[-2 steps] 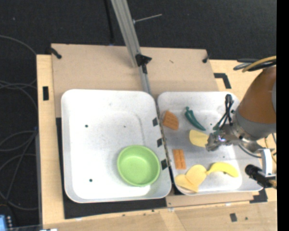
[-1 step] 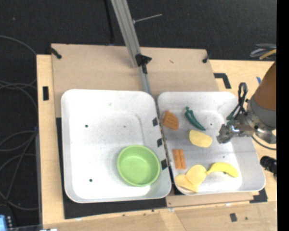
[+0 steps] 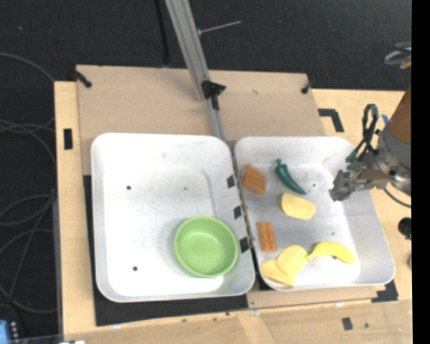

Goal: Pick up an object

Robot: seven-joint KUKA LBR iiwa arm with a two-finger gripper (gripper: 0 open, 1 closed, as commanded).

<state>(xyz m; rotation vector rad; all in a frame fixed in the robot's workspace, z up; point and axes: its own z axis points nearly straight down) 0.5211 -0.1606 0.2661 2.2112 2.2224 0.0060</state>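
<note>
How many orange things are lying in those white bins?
2, both in the right bin: one orange piece near its upper left corner, another lower down along its left wall. None seems hidden.

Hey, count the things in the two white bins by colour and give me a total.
Yellow: 4
Orange: 2
Green: 2, the bowl and the dark green piece
Total: 8
</note>
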